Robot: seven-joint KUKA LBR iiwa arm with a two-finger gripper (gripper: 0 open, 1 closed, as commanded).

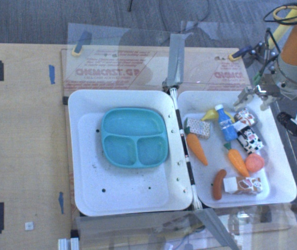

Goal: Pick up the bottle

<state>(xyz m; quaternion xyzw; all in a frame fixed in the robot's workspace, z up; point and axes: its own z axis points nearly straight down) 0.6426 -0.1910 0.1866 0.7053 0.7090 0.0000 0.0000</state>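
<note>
— What do we have in the two bins?

— In the left bin (86,191) we see one thing, a teal tray (135,137) with three compartments, lying flat toward the back. The right bin (283,191) is crowded. The bottle (226,123), blue with a white cap, lies in the back half, cap pointing away from us. Just behind and left of it we see a yellow piece (210,115), and left of that a small packet (198,128). A carrot (196,149) lies along the bin's left wall, a second carrot (237,162) near the middle, and a red round thing (255,162) touching it on the right. Two little cartons (247,129) sit right of the bottle, one black-and-white patterned. At the front we find a sausage (218,184) and a box (249,185) side by side.

— And the claw?

— The claw (256,92) hangs over the bin's far right corner, behind the bottle and apart from it. Its fingers look spread and we see nothing between them.

— Any writing?

— Red print on the clear sheet (117,69) behind the bins; we cannot make it out reliably. The packet and box labels are too small for us to read.
</note>
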